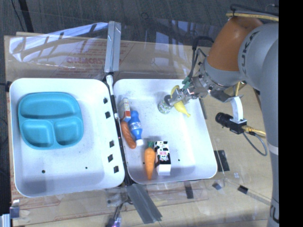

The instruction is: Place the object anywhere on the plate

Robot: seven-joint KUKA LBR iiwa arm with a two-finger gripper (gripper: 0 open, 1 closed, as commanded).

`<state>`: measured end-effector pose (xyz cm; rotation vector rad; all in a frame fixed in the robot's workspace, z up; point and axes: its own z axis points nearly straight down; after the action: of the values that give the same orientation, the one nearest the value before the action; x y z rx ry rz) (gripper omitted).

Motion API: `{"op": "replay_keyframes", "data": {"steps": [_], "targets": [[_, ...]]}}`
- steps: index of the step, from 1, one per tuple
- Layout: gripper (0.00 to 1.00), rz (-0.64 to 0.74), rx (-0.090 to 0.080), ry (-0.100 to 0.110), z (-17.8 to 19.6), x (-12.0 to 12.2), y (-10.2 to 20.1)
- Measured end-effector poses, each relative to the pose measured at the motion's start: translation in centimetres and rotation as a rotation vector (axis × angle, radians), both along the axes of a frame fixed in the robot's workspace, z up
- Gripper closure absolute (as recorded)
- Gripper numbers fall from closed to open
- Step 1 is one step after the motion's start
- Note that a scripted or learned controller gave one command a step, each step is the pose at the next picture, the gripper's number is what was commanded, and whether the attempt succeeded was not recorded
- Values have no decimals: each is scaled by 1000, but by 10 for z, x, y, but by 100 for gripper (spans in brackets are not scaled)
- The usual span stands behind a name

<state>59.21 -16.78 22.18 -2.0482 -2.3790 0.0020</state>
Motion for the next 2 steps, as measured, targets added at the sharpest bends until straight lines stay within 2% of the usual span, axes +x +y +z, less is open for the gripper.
{"op": "replay_keyframes", "data": {"steps": [1, 2], "targets": [[100, 8, 1, 1, -6, 14, 76], [100, 31, -1, 1, -31, 53, 133]]}}
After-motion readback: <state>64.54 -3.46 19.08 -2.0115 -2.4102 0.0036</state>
